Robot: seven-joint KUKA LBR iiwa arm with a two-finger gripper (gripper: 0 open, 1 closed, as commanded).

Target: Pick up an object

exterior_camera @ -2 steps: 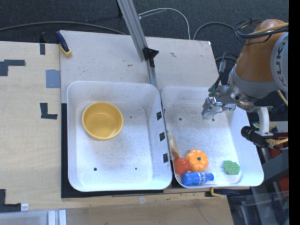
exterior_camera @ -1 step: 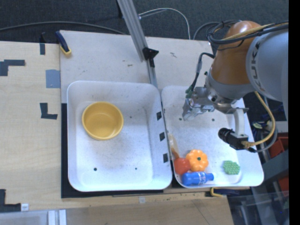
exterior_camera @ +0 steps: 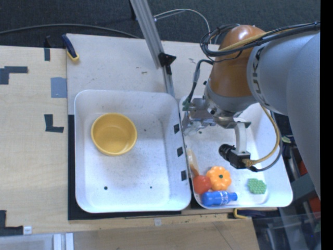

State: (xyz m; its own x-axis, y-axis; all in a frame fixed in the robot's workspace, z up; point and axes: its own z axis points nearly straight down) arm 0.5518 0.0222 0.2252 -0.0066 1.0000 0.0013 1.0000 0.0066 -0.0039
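My gripper (exterior_camera: 196, 121) hangs over the upper left part of the right bin (exterior_camera: 281, 190), close to the wall shared with the left bin (exterior_camera: 125, 191). The arm's orange band and grey wrist cover most of that bin's upper half. Below the gripper, along the bin's left wall, lies a thin tan stick (exterior_camera: 193, 161). At the bin's near end sit a red object (exterior_camera: 200, 184), an orange pumpkin (exterior_camera: 219, 177), a blue bottle (exterior_camera: 219, 197) and a small green piece (exterior_camera: 256, 186). A yellow bowl (exterior_camera: 114, 133) stands in the left bin's upper left.
A grey metal pole (exterior_camera: 151, 33) slants down from the top to the bins' far edge. A black cable unit (exterior_camera: 233, 155) hangs from the arm over the right bin. A blue and yellow tool (exterior_camera: 70, 48) lies on the bench at the far left.
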